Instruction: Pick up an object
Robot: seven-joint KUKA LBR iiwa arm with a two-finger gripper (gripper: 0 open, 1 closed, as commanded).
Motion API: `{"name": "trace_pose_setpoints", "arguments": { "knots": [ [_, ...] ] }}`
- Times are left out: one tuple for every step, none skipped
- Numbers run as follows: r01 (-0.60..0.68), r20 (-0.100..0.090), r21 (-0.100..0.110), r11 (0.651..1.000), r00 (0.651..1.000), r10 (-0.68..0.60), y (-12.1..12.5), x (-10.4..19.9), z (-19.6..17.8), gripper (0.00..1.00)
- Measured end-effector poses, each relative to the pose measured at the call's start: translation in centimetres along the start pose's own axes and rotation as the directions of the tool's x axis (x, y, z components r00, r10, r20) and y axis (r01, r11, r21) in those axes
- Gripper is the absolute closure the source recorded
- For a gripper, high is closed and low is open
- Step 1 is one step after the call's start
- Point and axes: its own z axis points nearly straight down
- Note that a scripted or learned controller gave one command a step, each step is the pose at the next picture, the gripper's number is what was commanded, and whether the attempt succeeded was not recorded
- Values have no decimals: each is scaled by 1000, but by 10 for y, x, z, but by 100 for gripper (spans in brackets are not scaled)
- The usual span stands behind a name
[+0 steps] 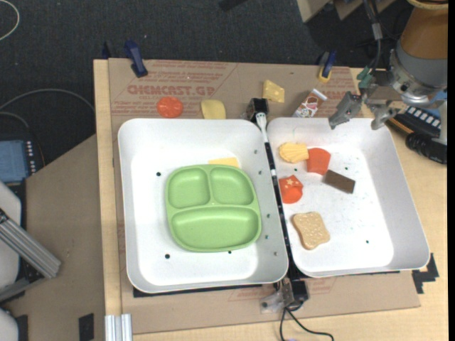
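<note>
Right bin [398, 212] bare along far rim w/ gripper [361, 115] above, 2 fingers spread, holding nothing.

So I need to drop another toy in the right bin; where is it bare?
The right bin's right half, beyond the brown block, is bare, as is its front-right corner. The left side is crowded: orange cup, tomato, toast.

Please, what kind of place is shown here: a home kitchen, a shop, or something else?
Probably a robotics lab bench, not a kitchen: a robot gripper hangs over two white bins, the food looks like toys, and a cardboard sheet is clamped beneath.
</note>
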Motion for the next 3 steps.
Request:
{"name": "trace_pose_setpoints", "arguments": {
  "knots": [
    [-4,0,8,1000,1000,4,10,-48,87,0],
    [-7,-2,9,1000,1000,7,-70,-82,200,0],
    [7,2,-8,1000,1000,-7,-21,1,194,0]
  ]
}}
